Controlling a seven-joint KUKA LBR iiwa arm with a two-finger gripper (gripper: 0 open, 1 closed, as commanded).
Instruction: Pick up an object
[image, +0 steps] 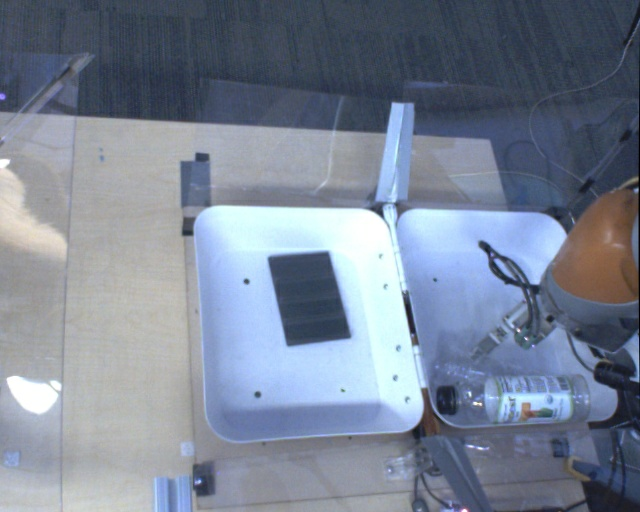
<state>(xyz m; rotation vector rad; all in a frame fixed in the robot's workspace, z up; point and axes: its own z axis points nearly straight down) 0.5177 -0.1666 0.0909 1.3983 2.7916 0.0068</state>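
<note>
clear plastic bottle (515, 398): lying on its side along the front edge of the right bin (450, 250), dark cap toward the left bin (225, 330).
dark grey slab (309, 297): flat, middle of the left bin.
tool (487, 347): low in the right bin, just above the bottle; opening cannot be told.
progress: nothing lifted; grasp and raise remain.

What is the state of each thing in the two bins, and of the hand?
Dark grey slab: lying flat in the left bin, untouched.
Clear bottle: lying on its side at the right bin's near edge, dark cap on, not held.
Hand: low over the right bin, above the bottle, holding nothing.
</note>
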